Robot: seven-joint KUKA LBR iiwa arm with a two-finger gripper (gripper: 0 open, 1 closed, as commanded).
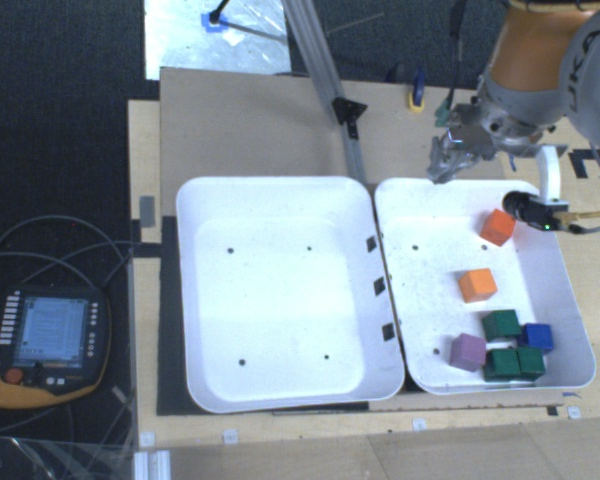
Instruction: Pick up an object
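My gripper (pixel 444 168) hangs over the far rim of the right bin (pixel 570 298), near its back left corner, with nothing visibly between its fingers. In the right bin lie an orange-red block (pixel 498 227) near the back, an orange cube (pixel 477 285) in the middle, and a cluster at the front: a purple block (pixel 468 352), a green block (pixel 500 325), a blue block (pixel 537 337) and another green block (pixel 512 364). The closest block, the orange-red one, is about a hand's width to the right of and nearer than the gripper.
The left bin (pixel 205 268) stands beside the right one, sharing a middle rim with black clips (pixel 379 285). A grey pole (pixel 320 58) slants up behind the bins. A teach pendant (pixel 45 343) lies off the bench at the left.
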